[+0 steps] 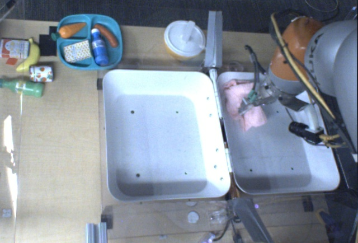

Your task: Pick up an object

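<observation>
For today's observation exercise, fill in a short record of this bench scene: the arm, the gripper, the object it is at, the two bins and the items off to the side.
arm: grey KUKA arm with orange band, reaching in from the right
gripper: two-finger gripper, down over the cloth
object: crumpled pink cloth, far-left part of right bin
right bin: shallow white bin
left bin: shallow white bin
side items: blue divided tray of toy food; round white-lidded container

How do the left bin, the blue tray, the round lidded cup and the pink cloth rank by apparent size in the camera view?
1. Left bin, clearly the largest.
2. Blue tray.
3. and 4. Pink cloth and cup look alike; the arm hides part of the cloth, so I do not rank them.
</observation>
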You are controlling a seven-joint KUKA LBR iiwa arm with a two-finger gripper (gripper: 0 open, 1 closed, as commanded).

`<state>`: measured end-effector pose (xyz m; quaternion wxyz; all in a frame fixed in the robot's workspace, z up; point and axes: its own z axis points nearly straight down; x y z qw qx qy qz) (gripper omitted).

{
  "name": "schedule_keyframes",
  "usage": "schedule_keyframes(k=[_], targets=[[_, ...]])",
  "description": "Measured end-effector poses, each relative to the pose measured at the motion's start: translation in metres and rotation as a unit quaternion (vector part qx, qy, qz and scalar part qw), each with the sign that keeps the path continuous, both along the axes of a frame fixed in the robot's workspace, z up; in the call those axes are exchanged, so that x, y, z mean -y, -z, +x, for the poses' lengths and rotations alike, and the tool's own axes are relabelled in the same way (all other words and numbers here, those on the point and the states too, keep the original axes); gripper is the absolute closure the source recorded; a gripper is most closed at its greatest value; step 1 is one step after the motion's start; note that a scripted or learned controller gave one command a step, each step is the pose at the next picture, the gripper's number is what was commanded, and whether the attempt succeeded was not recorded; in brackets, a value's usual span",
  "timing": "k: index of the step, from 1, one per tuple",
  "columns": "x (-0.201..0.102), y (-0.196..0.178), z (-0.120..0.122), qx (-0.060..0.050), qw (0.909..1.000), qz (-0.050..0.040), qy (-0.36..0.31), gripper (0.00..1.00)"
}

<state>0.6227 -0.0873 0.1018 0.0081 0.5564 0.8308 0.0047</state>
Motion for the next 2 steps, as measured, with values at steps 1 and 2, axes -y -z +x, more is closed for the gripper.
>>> schedule_keyframes(k=[1,2], targets=[[-0.082,-0.084,-0.009,-0.007,0.9997,0.0015,0.025,1.00],[-0.069,-0.083,0.038,-0.007,0.9955,-0.0007,-0.094,1.00]])
